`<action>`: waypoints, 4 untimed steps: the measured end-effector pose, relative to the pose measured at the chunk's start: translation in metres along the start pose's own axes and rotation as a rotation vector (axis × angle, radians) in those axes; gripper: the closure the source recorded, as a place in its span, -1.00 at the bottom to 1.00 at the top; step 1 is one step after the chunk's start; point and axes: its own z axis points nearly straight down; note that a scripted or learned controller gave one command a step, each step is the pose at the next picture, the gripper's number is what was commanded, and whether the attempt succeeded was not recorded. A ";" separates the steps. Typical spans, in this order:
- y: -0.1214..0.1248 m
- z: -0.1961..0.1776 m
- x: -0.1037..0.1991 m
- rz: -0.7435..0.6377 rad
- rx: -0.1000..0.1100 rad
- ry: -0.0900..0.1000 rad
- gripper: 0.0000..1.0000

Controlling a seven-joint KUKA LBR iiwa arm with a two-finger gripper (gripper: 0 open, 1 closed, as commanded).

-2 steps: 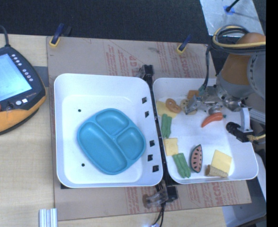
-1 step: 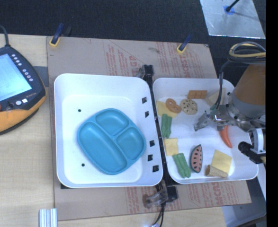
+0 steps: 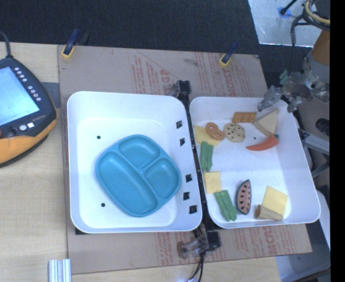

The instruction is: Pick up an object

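My gripper [image 3: 280, 102] hangs over the far right corner of the right bin [image 3: 298, 157], its two grey fingers [image 3: 268, 100] spread apart with nothing between them. Just below it lies a tan bread wedge [image 3: 267, 124], with an orange cracker [image 3: 243, 117] to its left and a red chili [image 3: 262, 144] in front. Further left are a cookie [image 3: 234, 133], an orange ring [image 3: 214, 131] and a green bean [image 3: 206, 155]. Near the front lie a yellow cube [image 3: 212, 182], a green piece [image 3: 225, 205], a watermelon slice [image 3: 243, 196] and a cheese wedge [image 3: 273, 202].
The left bin [image 3: 84, 122] holds a blue divided plate [image 3: 138, 174]. A teach pendant [image 3: 10, 113] lies on the bench at far left. Black clips [image 3: 184, 89] join the bins along the middle wall. The arm's wrist and cables [image 3: 313, 51] rise at the upper right.
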 end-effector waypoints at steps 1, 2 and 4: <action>-0.097 0.025 0.049 0.004 0.027 0.010 -1.00; -0.026 0.051 0.000 0.002 0.013 0.004 -1.00; -0.013 0.093 0.004 0.000 0.010 0.005 -1.00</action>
